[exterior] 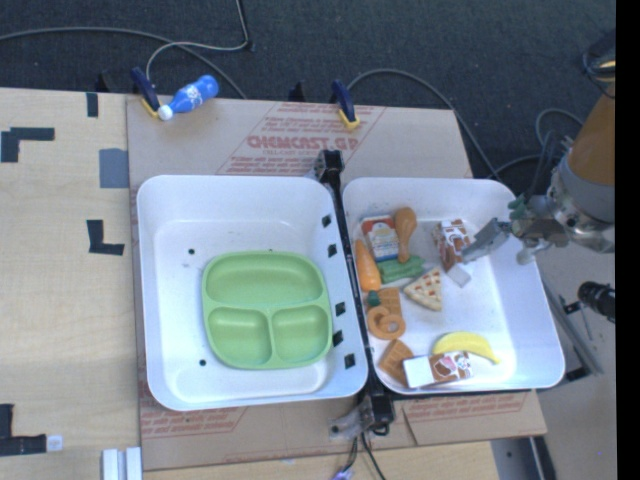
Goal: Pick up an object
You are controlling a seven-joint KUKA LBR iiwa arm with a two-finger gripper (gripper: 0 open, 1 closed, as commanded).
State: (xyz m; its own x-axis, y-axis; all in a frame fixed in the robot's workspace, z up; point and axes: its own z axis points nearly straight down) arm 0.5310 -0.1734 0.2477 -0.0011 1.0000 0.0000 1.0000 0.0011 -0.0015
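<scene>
At the far left we see the pale wooden bench top with dark tape marks on it. A sheet of brown cardboard lies under the bins, printed in red with what reads as "CHEMCAST GP". On its upper left corner rests a small blue plastic bottle with a white cap, lying on its side.

The left shallow white plastic bin is smooth and glossy. Inside it sits a matte light-green plastic plate with three compartments, one wide section above two smaller ones.

The right shallow white plastic bin holds a cluster of toy foods. Along its left side we find an orange carrot-shaped piece, and below it a ring-shaped tan pretzel or doughnut piece. Near the top are a small red-and-white carton, whose label we cannot read, and a brown drumstick-shaped piece. A green flat piece lies beneath them. A triangular pizza slice with red dots lies in the middle, and a small brown-and-white box stands further right. At the bottom a curved yellow banana touches a white-and-brown carton.

The grey metal two-finger gripper hangs just beside the brown-and-white box; we cannot tell how its grip stands.
</scene>
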